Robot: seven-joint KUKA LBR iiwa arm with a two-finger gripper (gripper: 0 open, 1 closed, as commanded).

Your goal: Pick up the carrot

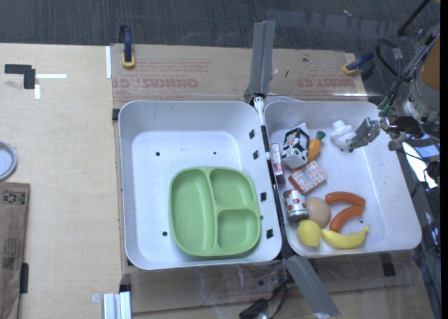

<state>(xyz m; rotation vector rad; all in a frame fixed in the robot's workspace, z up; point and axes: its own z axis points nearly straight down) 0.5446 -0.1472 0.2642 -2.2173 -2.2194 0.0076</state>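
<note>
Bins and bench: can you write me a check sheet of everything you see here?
Surface: two white bins on a bench.
Job's things: carrot in the right bin, beside a cow-print carton.
Clutter: green plate in the left bin; sausages, banana, lemon, can in the right bin.
Grippers: gripper over the right bin, right of the carrot.
Cables: dark cables top right.
Surroundings: clamps, cardboard.

glossy white plastic bins [133, 171], matt green plate [213, 210]
</note>
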